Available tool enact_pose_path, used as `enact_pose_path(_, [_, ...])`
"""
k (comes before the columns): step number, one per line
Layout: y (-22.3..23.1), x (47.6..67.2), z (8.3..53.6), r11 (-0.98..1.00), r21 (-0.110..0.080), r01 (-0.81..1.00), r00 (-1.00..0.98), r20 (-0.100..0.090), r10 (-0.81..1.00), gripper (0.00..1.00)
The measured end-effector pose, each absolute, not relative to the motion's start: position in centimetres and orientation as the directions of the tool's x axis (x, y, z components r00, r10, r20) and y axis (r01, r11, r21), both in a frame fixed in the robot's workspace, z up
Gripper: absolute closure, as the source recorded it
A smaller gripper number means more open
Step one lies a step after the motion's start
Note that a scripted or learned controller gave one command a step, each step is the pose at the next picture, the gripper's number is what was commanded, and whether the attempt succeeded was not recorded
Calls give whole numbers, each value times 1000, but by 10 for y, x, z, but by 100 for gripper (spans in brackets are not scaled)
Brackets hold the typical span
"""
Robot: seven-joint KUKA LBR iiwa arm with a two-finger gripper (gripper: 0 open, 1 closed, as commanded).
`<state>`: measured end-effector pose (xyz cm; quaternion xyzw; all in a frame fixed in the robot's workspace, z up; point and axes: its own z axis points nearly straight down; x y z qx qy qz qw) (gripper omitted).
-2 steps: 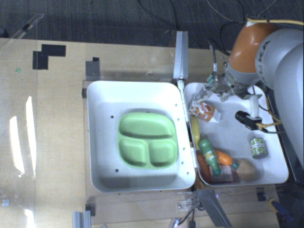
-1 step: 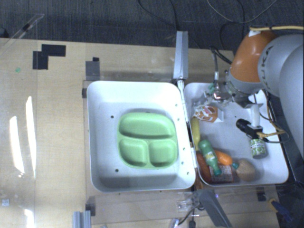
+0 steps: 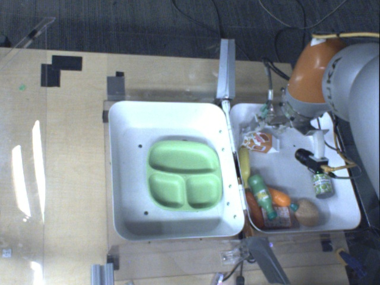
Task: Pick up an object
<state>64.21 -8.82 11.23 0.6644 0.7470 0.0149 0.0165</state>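
We see two white bins with smooth, rounded sides, set side by side on a pale bench [image 3: 59,159]. The left bin [image 3: 119,159] holds one green tray [image 3: 183,174]. The tray looks soft and plastic, with round corners, one long pocket at the back and two small pockets at the front. The things to pick all lie in the right bin [image 3: 285,165]. The grey arm [image 3: 356,82], with its shiny orange band, reaches over the far end of that bin. Its metal gripper [image 3: 274,119] hangs there, and we cannot tell if its jaws are apart or together. Nothing shows between them. Just beside the gripper, toward the front, lies a crinkly white and orange packet [image 3: 258,141]. A long yellow banana [image 3: 243,165] lies along the bin's left wall. Near the front, a green bottle [image 3: 261,196] lies on its side, touching a small orange ball [image 3: 281,198]. A brown, bumpy lump [image 3: 307,212] like a potato sits in the front right part. A small jar [image 3: 323,184] with a green label stands upright by the right wall, apart from the rest.
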Motion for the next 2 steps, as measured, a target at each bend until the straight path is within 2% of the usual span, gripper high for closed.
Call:
enact_pose_path(1, [-33,585,186,264,7,965,-264,-2,965,0])
enact_pose_path(2, [-70,523,185,312,5,950,-312,-2,950,0])
